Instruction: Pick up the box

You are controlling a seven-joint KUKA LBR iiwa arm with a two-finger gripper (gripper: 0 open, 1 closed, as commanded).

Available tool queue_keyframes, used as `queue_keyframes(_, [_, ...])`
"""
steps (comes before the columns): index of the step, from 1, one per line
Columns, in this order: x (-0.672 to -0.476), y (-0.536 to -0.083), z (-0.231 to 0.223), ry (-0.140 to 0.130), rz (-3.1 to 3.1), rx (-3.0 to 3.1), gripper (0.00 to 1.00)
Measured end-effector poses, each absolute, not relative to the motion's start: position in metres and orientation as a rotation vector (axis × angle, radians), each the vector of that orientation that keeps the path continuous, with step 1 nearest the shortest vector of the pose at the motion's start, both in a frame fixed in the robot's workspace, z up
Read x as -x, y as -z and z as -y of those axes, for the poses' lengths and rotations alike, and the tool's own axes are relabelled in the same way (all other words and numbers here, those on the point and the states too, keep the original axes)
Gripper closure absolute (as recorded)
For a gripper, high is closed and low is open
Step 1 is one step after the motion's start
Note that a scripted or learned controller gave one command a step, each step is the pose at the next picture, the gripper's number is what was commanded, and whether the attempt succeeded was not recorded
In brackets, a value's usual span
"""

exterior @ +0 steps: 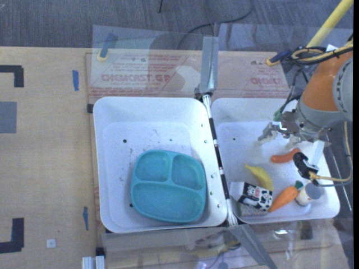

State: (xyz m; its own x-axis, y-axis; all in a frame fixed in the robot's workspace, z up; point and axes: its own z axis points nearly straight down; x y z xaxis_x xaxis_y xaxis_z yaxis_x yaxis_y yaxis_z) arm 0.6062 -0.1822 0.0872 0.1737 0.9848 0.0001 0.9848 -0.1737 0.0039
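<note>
Looking down on a wooden bench [45,150] bearing two shallow white bins side by side, the left bin [104,111] and the right bin [247,108] touching along their inner rims. Noting a sheet of printed cardboard [140,72] lying flat behind both bins.

Watching the grey arm [328,88], orange-banded above the wrist, reaching in from the right and hanging over the rear right part of the right bin. Finding the gripper [283,129] at its end, poised above the bare white floor at the back of that bin, well apart from the box. Not being able to tell how far open the pincer is standing, nor whether it is holding anything.

Seeing a teal divided plate [168,186] lying flat in the front half of the left bin, close to the inner wall.

Locating the box [252,196], black and white with a cow-like pattern, lying in the front left corner of the right bin, against the inner wall. Spotting a carrot [283,198] lying slantwise just beside the box on its right, and a yellow banana [259,175] lying just behind the box. Making out a smaller orange piece [286,157] lying further back, near the arm's wrist, and a small pale object [307,194] sitting by the carrot's leafy tip, too blurred for naming.
</note>
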Motion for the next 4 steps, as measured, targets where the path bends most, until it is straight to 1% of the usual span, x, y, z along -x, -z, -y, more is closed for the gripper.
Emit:
queue_keyframes(1, [-0.656,-0.228,0.186,-0.001,-1.983,-2.433,0.00])
queue_keyframes(2, [-0.651,-0.422,0.153,0.000,-1.739,-2.613,0.00])
queue_keyframes(3, [-0.667,-0.234,0.112,0.003,-1.685,-2.654,0.00])
queue_keyframes(4, [-0.667,-0.227,0.118,0.004,-1.666,-2.665,0.00])
